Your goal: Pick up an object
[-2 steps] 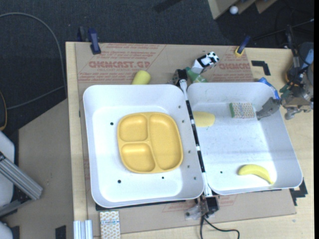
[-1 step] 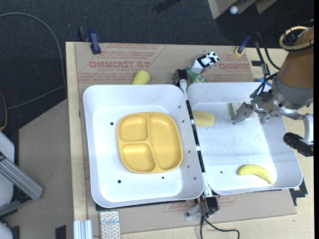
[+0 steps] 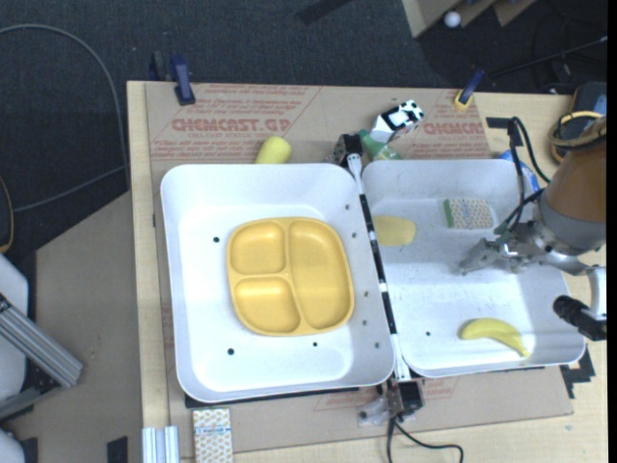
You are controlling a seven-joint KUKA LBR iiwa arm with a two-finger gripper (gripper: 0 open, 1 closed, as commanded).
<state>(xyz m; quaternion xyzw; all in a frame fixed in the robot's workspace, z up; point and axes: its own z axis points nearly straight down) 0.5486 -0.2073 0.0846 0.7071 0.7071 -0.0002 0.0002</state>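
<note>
We start with the biggest thing, the brown board (image 3: pixel 289 114) with red letters that lies under everything. It looks like flat cardboard.

On it sit two white bins. The left bin (image 3: pixel 193 258) looks smooth and hard, like plastic, with round corners. Inside it lies a yellow plate (image 3: pixel 289 276) with three dips in it. The right bin (image 3: pixel 434 326) touches the left bin along one side, and we use it as our landmark.

The arm (image 3: pixel 578 196) reaches in over the right edge of the right bin. It is grey with an orange band. Its gripper (image 3: pixel 472 258) hangs over the middle of the right bin. Its grey fingers point left and look spread a little, and we see nothing between them.

So we think the job is only at its start. Nothing is picked up yet. The gripper must go down, close on a thing and lift it.

Three things lie in the right bin. A curved yellow banana (image 3: pixel 494 334) lies near the front wall. A pale yellow round lump (image 3: pixel 393 230) lies by the left wall. A small square speckled sponge (image 3: pixel 469 213) lies near the back wall, closest to the gripper.

A yellow lemon (image 3: pixel 274 149) lies on the board, behind the left bin.
</note>
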